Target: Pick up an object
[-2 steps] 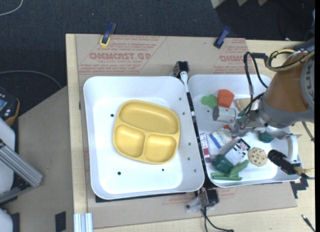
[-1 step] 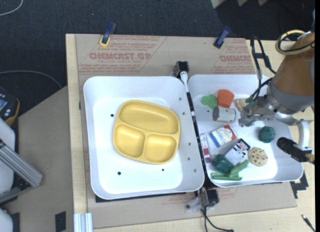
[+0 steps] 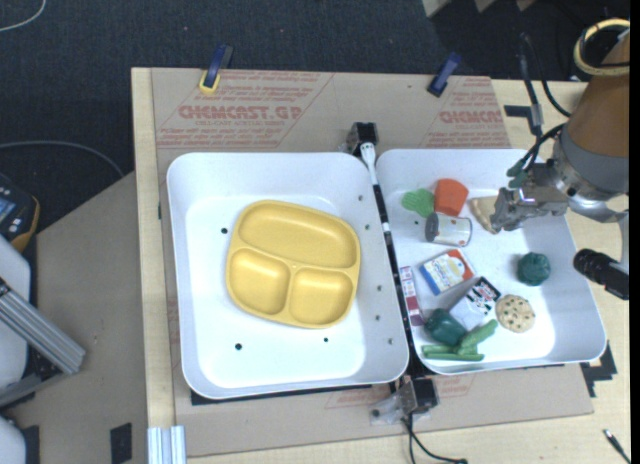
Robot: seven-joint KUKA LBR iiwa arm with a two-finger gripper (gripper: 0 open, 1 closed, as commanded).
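The right bin (image 3: 570, 337) holds several small objects. An orange cup-like piece (image 3: 451, 195) lies next to a green leaf shape (image 3: 417, 201) at the back. A small can (image 3: 447, 229) lies below them. A blue and white carton (image 3: 445, 272) and a dark packet (image 3: 478, 299) sit mid-bin. A cookie (image 3: 514, 313), a dark green ball (image 3: 534, 268) and green vegetables (image 3: 453, 337) lie toward the front. My gripper (image 3: 508, 208) hangs over the back of this bin, just above a tan object (image 3: 484, 213) at its tips.
The left bin (image 3: 195, 252) holds a yellow divided plate (image 3: 292, 263). A black bar with clamps (image 3: 378, 202) runs between the bins. Cables and a black fixture (image 3: 603, 272) stand at the right edge.
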